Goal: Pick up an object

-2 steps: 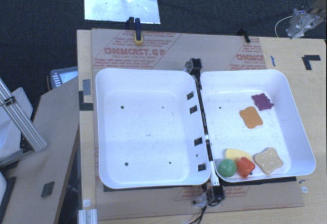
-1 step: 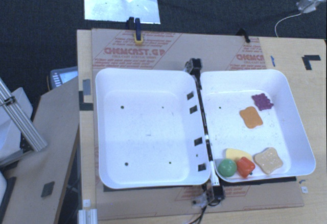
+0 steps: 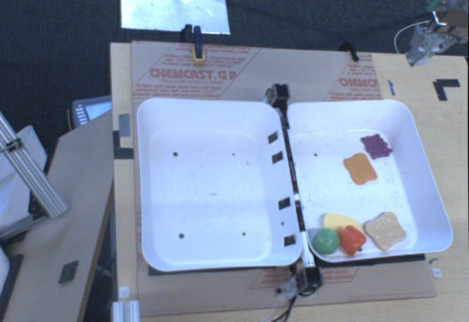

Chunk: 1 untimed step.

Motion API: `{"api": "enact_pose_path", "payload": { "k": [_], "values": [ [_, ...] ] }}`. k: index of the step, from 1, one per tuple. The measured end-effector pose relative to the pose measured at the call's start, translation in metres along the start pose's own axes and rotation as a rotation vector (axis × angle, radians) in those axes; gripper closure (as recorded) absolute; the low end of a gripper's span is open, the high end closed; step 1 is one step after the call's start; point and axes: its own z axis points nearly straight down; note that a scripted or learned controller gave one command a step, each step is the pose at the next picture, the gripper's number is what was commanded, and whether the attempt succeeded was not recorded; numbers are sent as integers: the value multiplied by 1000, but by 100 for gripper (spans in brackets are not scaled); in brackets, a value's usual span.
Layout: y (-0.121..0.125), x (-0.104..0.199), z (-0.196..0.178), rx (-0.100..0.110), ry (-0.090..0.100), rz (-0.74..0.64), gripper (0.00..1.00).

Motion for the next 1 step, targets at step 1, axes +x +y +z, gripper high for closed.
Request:
{"api": "enact_pose_path", "payload": {
  "k": [1],
  "values": [
    [-1,22,-154,-27,-5,-8,100]
  ]
}}
